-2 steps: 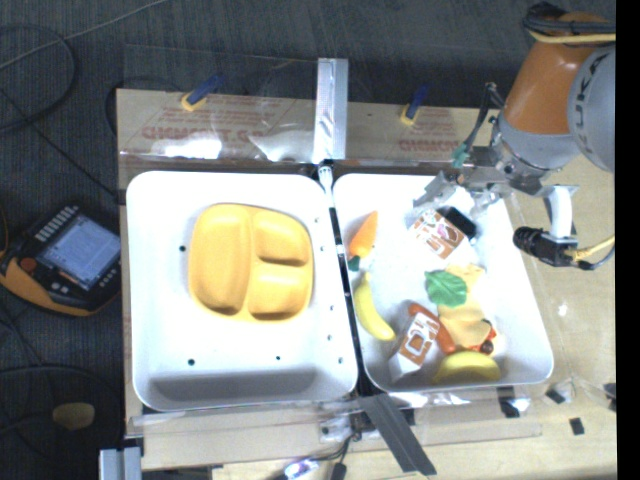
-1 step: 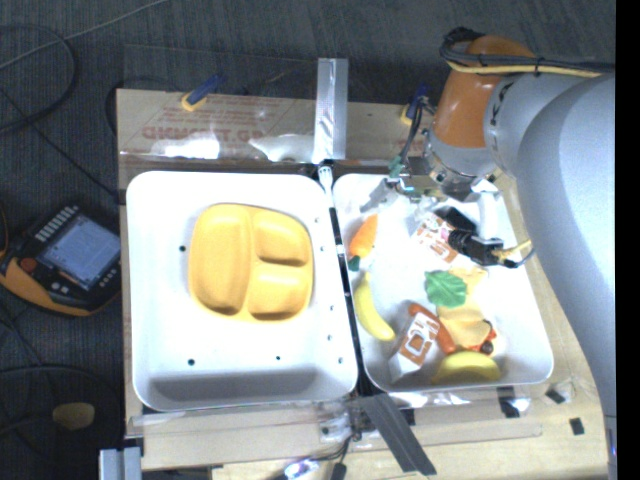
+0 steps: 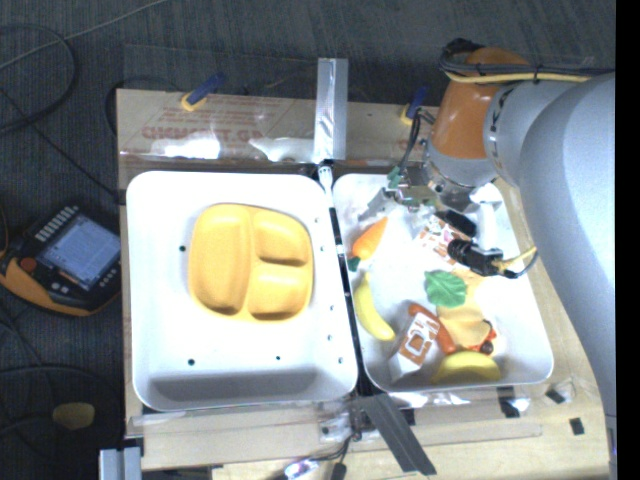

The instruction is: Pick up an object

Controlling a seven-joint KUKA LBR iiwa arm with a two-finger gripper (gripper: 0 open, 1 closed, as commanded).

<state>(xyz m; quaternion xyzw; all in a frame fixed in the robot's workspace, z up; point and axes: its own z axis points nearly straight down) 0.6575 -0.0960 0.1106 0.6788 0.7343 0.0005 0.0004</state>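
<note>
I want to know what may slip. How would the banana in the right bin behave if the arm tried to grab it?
The banana looks like smooth, glossy plastic, so it would probably be stiff, light and slippery. Its curved shape may make it pivot or rock when pushed. It lies close to the bin wall, likely leaving little room on that side.

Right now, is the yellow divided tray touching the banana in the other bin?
Apart. The camera view shows the yellow tray lying in the left bin, and the banana in the right bin, with both bins' rims between them.
</note>
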